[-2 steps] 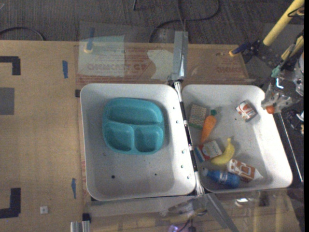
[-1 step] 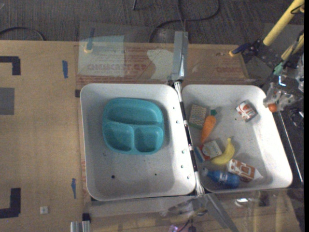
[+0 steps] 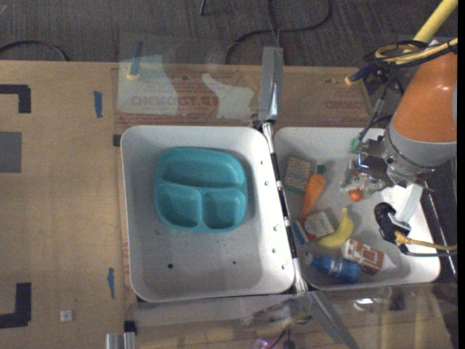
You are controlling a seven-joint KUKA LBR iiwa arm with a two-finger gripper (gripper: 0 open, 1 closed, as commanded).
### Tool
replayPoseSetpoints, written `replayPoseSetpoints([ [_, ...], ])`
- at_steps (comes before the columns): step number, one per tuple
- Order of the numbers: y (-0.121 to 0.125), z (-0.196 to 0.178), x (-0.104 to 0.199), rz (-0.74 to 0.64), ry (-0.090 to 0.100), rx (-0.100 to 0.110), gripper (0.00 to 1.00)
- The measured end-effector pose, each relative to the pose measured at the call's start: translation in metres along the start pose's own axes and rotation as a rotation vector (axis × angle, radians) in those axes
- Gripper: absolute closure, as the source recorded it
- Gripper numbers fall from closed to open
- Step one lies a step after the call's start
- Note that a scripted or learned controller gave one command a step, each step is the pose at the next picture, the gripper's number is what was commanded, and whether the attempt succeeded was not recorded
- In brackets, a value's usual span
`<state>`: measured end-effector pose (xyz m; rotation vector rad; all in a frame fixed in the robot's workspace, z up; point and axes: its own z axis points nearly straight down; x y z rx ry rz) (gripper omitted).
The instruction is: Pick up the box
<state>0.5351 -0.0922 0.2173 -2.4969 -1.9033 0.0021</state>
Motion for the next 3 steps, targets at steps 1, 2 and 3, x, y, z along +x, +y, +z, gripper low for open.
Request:
replayPoseSetpoints([
  [1, 0.001, -0.010, -0.003, 0.007, 0.000, -0.002, 1.00],
  [2, 0.002, -0.020, -0.005, 0.012, 0.001, -0.005, 1.00],
  [3, 0.003, -0.029, -0.007, 0.017, 0.001, -0.005, 1.00],
])
